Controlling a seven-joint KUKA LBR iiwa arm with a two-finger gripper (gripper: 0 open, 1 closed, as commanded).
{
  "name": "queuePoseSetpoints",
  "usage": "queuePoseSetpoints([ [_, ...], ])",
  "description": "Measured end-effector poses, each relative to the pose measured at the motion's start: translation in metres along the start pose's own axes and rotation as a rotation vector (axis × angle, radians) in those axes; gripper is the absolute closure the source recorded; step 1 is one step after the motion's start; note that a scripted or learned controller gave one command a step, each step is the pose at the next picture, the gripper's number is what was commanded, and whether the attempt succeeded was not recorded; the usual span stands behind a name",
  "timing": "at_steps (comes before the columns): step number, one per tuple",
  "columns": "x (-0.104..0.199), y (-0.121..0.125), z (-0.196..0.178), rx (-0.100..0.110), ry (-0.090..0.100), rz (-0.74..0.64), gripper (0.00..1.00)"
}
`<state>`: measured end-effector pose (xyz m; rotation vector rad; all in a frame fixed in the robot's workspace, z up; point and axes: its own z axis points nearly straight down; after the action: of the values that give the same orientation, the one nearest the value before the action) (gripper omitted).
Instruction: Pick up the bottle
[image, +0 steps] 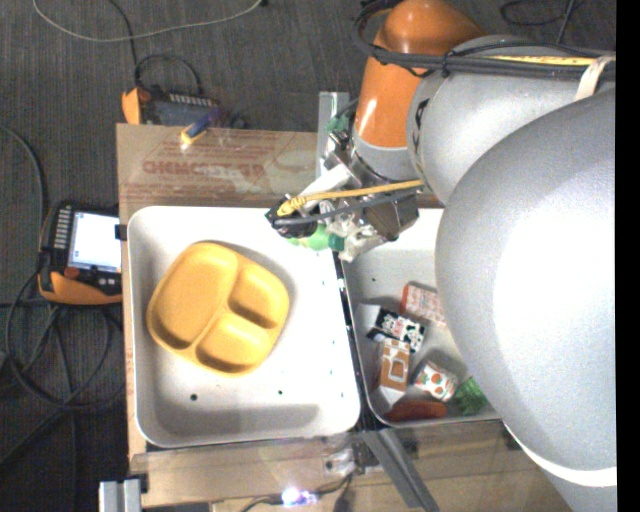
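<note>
- We looked down at a bench holding two shallow white bins side by side, the left bin (150, 400) and the right bin (372, 268).
- A yellow divided tray (220, 305) lay in the left bin, nearer its left wall and far edge than its near right corner.
- The right bin held a loose cluster of small packaged items (408, 340) near its near edge, with the big grey arm (530, 250) covering much of it.
- The gripper (330, 222) hung over the far end of the divider between the two bins.
- Something green (318, 240), which we took to be the bottle, showed just beneath the gripper at the far right corner of the left bin.
- We could not tell how the tool stood, or whether it gripped the green thing.
- We judged the step to be the grasp or the start of the lift.
- The next move, in our view, called for a straight rise clear of the bin walls, proving the hold.
</note>
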<state>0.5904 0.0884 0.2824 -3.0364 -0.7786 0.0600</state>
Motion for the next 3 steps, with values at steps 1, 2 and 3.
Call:
queuePoseSetpoints([
  [1, 0.000, 0.000, -0.004, 0.005, -0.010, -0.003, 1.00],
  [2, -0.002, 0.037, -0.061, -0.017, 0.027, 0.013, 1.00],
  [3, 0.028, 0.048, -0.075, -0.010, 0.029, 0.265, 1.00],
])
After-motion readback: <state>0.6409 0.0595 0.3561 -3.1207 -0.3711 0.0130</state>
